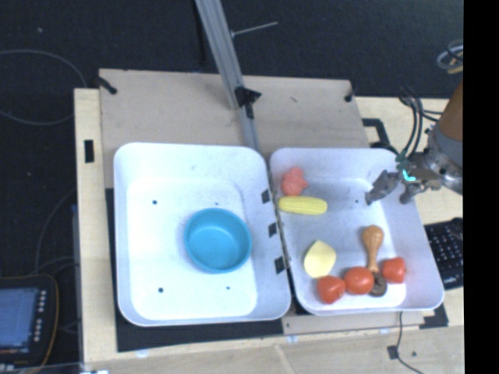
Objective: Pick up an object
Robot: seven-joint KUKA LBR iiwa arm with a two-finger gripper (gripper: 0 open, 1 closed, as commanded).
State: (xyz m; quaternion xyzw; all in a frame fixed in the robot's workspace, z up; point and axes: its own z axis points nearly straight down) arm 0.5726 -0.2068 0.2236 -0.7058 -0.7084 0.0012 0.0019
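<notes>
The gripper [394, 191] is seen at three o'clock over the right bin [343, 170], fingers spread apart with nothing between them. The objects are gathered toward five o'clock of that bin: a corn cob [302, 205], a wooden pestle [373, 246] and tomatoes [359, 280]

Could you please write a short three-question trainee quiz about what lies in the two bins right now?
1. True or false: the blue bowl sits in the left bin.
2. Which item lies nearest the yellow corn cob? A) pink piece B) wooden pestle C) blue bowl
3. Fill in: the hand hovers over the ___ bin.

Key: 1 true; 2 A; 3 right.
</notes>
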